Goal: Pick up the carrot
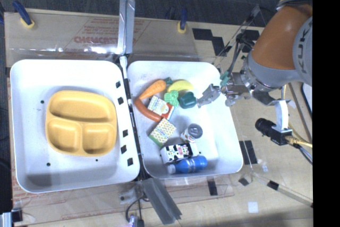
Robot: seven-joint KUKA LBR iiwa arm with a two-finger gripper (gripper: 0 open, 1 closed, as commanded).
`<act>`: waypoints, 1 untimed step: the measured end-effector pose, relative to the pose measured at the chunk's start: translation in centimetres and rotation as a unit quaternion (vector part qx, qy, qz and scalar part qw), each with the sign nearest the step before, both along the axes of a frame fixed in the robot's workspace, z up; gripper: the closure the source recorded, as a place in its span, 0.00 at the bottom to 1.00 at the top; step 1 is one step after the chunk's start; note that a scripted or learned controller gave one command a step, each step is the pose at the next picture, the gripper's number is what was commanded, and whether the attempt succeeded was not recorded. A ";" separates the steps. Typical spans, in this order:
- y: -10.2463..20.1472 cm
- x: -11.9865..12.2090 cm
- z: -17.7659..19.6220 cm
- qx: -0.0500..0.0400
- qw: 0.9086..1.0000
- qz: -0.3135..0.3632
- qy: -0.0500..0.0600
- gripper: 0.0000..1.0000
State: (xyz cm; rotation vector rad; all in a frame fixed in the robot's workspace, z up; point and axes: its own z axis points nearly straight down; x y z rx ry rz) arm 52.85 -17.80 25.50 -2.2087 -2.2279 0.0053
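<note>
Cardboard-covered surface (159, 34) carries 2 white bins. Left bin (21, 114) w/ yellow tray (81, 121). Carrot (151, 89) lies upper left in right bin (226, 135), beside banana (180, 84). Claw (206, 95) hovers center-right of frame, nothing held; can't tell how far open.

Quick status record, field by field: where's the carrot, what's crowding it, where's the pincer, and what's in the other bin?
carrot: upper left of the right bin, lying at a slant
neighbours: red sausage just below it; yellow banana and green toys to its right
pincer: above the right bin's upper right, beside the green toys, apart from the carrot
held: nothing seen between its tips
left bin: holds a yellow divided tray
task step: carrot not yet picked up
</note>
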 end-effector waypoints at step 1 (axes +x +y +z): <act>3.5 7.3 -12.3 0.000 0.997 -0.071 0.000 0.00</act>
